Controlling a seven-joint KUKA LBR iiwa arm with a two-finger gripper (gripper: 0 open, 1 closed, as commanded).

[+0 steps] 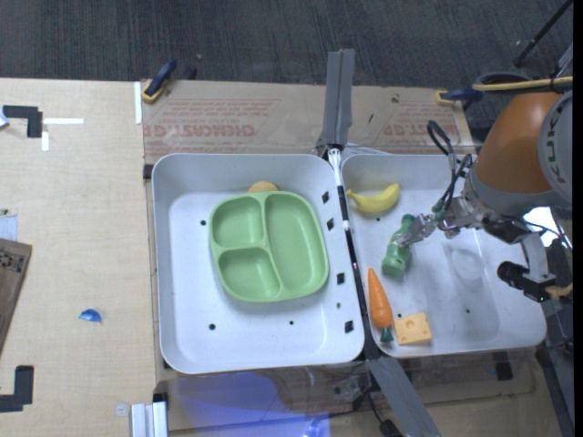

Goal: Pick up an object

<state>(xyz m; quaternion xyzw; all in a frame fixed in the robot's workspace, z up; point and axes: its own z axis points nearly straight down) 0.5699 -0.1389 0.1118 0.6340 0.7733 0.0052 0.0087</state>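
1. The landmark is the green three-compartment plastic plate (270,245), which lies flat in the left shallow white bin (182,271).
2. A small yellow-orange object (262,188) peeks out from behind the plate's far rim; what it is cannot be told.
3. To the right of the plate, past the divider, is the right shallow white bin (474,321), which holds the loose toys.
4. A yellow plastic banana (374,198) lies right of the plate's far edge, its long axis running roughly left to right with the ends curving upward toward the far wall.
5. A small green plastic toy (398,253) stands right of the plate's middle, its long axis tilted, the top leaning right and away.
6. The gripper (421,229) of the grey arm with its orange band (515,148) sits at the top of that green toy, touching or just beside it; how far the jaws stand apart, and whether they have the toy, cannot be told.
7. An orange plastic carrot (379,299) lies right of the plate's near edge, its long axis running near to far, green tip toward the near wall.
8. A yellow cheese wedge with holes (413,329) lies just right of the carrot's near end.
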